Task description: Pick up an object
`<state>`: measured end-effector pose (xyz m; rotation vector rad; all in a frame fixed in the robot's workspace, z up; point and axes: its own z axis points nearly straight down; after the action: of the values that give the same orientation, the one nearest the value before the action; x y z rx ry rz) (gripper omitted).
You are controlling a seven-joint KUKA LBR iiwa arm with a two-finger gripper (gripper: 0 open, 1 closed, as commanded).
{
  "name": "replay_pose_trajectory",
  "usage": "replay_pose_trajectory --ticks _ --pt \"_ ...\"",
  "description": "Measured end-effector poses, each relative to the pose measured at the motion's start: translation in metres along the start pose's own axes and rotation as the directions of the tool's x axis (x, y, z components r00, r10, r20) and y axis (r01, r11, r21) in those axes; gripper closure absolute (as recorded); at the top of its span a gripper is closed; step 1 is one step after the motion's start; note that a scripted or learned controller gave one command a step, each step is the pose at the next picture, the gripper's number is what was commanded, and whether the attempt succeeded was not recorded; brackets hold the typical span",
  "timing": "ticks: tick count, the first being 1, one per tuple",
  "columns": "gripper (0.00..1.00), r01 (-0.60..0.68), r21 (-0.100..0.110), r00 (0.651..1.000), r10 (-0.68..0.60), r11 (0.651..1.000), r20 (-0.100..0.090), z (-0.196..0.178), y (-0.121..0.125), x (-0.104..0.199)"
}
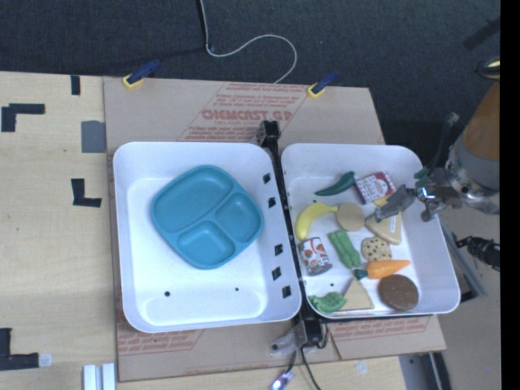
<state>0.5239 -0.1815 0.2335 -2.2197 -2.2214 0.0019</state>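
The right bin (pixel 435 250) holds several toy foods: a yellow banana (pixel 312 216), a dark green pepper (pixel 335 185), a red-and-white packet (pixel 374 187), a tan disc (pixel 350 215), a pale cheese wedge (pixel 390 231), a chip cookie (pixel 375 249), an orange carrot (pixel 387 267), a brown round patty (pixel 399 292), a green pod (pixel 345 249) and a small printed packet (pixel 315 255). My gripper (pixel 392 206) hangs over the bin's right half, just above the cheese wedge and right of the tan disc. Nothing shows in its grasp.
The left bin (pixel 134 242) holds a blue divided plate (pixel 207 215). A tan triangle (pixel 358 293) and a green leafy piece (pixel 327 303) lie at the right bin's front. The arm (pixel 479 157) reaches in over the right rim. A white cable (pixel 244 47) runs behind the bins.
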Motion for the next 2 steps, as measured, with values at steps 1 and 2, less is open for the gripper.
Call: replay_pose_trajectory --ticks 1,2 --pt "0.00 -0.002 -0.007 1.000 0.002 1.000 0.003 -0.0779 -0.0410 -0.0020" --pt "1.00 0.001 -0.001 1.000 -0.001 1.000 0.000 -0.0829 -0.0399 -0.0005"
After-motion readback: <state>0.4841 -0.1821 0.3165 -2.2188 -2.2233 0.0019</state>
